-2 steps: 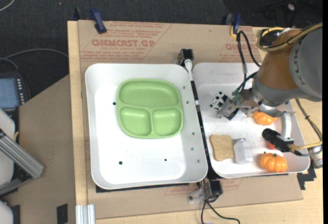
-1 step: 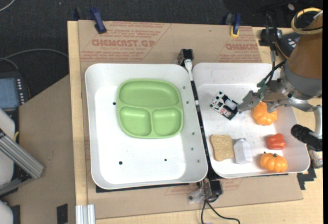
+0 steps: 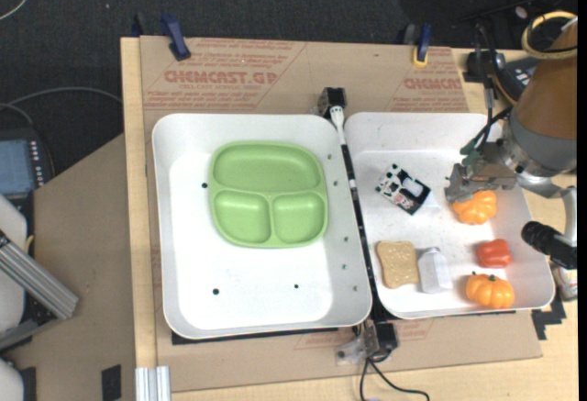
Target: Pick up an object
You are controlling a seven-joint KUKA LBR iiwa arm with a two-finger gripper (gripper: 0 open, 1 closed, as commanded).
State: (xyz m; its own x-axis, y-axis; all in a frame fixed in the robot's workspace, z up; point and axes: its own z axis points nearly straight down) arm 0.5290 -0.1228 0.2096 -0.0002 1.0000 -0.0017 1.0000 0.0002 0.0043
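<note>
Right white bin, claw touching orange pepper, finger spread unclear

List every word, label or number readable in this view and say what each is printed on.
"CHEMCAST G P": red print on the brown protective sheet behind the left bin; finer red lines under it are too small to read.
The same red print repeats behind the right bin, blurred.
Black-and-white small package: markings unreadable.

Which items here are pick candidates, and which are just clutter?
Pick candidates, all in the right bin: orange pepper under the gripper, red pepper, small pumpkin, bread slice, black-and-white packet, pale wrapped item.

Not involved: green divided plate, left bin, clamps.
</note>
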